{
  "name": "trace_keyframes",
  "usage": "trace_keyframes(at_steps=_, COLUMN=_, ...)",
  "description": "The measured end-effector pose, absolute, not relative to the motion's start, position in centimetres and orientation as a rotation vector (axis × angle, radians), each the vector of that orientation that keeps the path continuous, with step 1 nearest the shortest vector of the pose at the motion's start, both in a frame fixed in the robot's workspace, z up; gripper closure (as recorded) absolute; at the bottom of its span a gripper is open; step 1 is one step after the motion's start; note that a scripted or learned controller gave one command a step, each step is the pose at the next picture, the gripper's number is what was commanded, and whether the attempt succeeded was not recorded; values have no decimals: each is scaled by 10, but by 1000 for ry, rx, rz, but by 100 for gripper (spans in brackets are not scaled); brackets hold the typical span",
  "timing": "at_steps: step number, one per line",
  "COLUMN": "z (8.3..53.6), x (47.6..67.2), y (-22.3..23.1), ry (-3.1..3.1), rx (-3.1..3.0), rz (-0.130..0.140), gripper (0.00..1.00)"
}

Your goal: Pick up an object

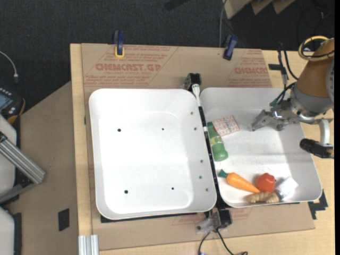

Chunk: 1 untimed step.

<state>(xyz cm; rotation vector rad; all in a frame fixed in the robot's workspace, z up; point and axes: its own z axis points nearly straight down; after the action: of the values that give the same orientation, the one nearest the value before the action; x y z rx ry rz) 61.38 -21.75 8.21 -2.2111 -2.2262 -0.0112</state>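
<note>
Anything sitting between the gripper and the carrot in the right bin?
No. In the camera view, bare white bin floor runs from the gripper down to the carrot. The green bottle and patterned packet lie left of that line.

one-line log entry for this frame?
phase: approach | gripper: open, above right bin, holding nothing | in right bin: green bottle, carrot, tomato, patterned packet | pick: not yet done

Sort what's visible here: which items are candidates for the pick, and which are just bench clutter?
Job:
- end effector
- green bottle
- patterned packet
- carrot
- red tomato
- brown root
- right bin

Lying about:
- left bin
- blue clamps
- cardboard sheet
</note>
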Motion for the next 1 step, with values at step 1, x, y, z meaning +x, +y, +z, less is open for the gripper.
trace_keyframes(at_steps=1, z=96, x=612, y=-221, ry=-2228, rx=-2218, rz=-5, gripper=100)
